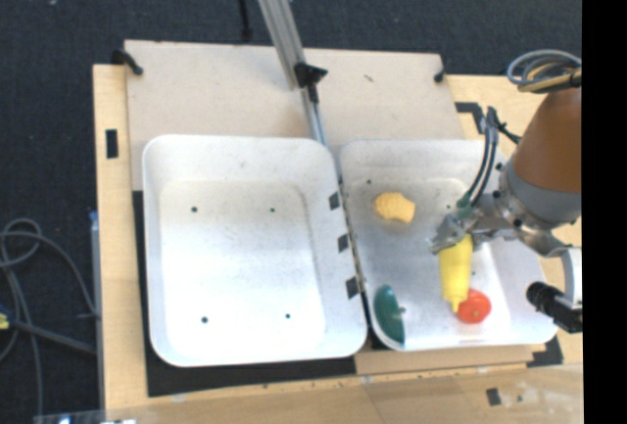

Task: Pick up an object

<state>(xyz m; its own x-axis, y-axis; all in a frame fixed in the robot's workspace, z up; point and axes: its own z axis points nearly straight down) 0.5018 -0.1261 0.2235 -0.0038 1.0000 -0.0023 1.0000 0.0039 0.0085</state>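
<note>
A: Camera view. Report the end effector position.

B: The end effector (pixel 453 238) sits over the right bin (pixel 421 163), near its middle, at the end of the arm (pixel 549 158) that enters from the right edge. The arm's orange band is directly above the wrist.

A: State of the end effector?

B: Cannot tell. The grey metal parts at the tip are small and blurred, and nothing is visibly gripped there.

A: Locate the objects relative to the end effector.

B: A yellow block (pixel 455 271) lies just below the end effector, its upper end touching or overlapped by the tip; which of the two cannot be determined. A red ball (pixel 473 307) rests against the lower end of the yellow block. A yellow lump (pixel 394 208) lies to the left of the end effector and slightly above it, apart from it. A green object (pixel 389 310) lies below and to the left, at the lower left corner of the right bin, against the wall.

A: Other items?

B: The left bin (pixel 245 158) lies well to the left of the end effector, side by side with the right bin. Both rest on the table (pixel 118 216). A metal rail (pixel 274 1) runs diagonally from the top of the view down to the gap between the bins.
</note>
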